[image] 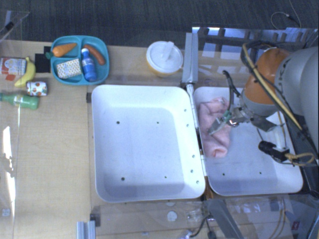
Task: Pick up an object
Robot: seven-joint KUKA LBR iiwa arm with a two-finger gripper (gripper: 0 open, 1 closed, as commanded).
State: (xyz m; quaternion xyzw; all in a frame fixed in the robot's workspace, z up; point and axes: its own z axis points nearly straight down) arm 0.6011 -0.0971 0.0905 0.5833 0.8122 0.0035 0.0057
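I have the gripper [218, 124] down in the right bin [259, 178], reaching in from three o'clock, with the orange-banded arm [279, 78] bulking over the bin's upper right corner. Its fingers sit right over a soft pink object [213, 133], something like a crumpled cloth or plush, which lies against the bin's left wall at about nine o'clock of that bin. The fingertips look splayed to a narrow gap and they overlap the pink thing's middle, touching or just above it; I cannot tell whether any fabric is pinched between them. The pink thing rests flat on the bin floor.

The left bin [144, 143] lies just beside the right one, at nine o'clock from the gripper. Beyond the bins, toward eleven o'clock, a teal divided tray [102, 66] holds toy food: a carrot [65, 49], a blue bottle [88, 63] and a sausage [97, 55]. At twelve o'clock of the left bin stands a white lidded cup [164, 57]. Far out at ten o'clock lie a banana [27, 72], a small can [37, 88] and a green bottle [20, 100].
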